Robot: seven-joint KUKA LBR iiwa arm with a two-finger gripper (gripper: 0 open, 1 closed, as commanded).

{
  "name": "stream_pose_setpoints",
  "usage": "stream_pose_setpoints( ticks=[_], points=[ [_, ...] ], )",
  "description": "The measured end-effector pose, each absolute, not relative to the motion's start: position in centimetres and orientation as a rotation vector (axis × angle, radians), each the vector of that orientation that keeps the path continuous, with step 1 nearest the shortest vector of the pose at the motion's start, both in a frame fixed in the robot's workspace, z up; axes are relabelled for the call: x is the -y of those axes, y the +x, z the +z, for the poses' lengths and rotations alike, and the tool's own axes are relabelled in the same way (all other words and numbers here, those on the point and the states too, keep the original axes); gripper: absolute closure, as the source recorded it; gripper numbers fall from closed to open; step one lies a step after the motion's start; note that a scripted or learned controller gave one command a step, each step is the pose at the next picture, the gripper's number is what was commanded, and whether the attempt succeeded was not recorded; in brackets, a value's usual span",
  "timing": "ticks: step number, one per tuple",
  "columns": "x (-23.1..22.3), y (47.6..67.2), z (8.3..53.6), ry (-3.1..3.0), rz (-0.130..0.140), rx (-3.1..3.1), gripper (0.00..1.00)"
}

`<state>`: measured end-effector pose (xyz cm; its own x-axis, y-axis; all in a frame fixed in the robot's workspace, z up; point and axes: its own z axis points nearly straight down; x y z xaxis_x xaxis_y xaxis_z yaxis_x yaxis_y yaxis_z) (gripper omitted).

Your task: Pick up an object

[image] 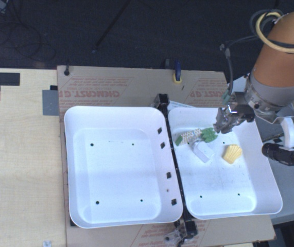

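1. Tool: hangs low over the far part of the right bin, its tip just above and beside the green object. Whether it is released or clenched cannot be told at this resolution; nothing is visibly held.
2. Candidate objects: the green object, a speckled pale piece touching its left end, a white block just below them, and a yellow piece lying apart to the right. All rest on the floor of the right bin.
3. Risk, crowding: the green, speckled and white items lie close together. A descent here would likely strike two at once, pushing them aside or pinching only an edge, so the item slips free on lifting.
4. Risk, offset: the tip appears nearer the green object's right end than its middle; a grip there may tilt and drop it.
5. Obstacles: the central divider between the bins lies near the cluster's left side and could limit sideways approach.
6. Surroundings: the left bin; both bins sit on a cardboard sheet on the counter; cables loop above the wrist.
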<state>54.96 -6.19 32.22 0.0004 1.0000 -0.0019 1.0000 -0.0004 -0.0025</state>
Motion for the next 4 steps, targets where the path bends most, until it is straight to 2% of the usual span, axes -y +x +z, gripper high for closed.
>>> stream_pose_setpoints(
  ticks=[1, 2, 3, 4],
  points=[
    [-0.4, 48.8, 33.6, -2.211, 0.003, 2.225, 1.00],
    [-1.7, 48.2, 45.3, -2.222, -0.012, 2.230, 1.00],
    [-0.4, 50.5, 32.1, -2.217, 0.019, 2.213, 1.00],
    [11.1, 47.7, 26.1, -2.231, 0.015, 2.203, 1.00]
  ],
)
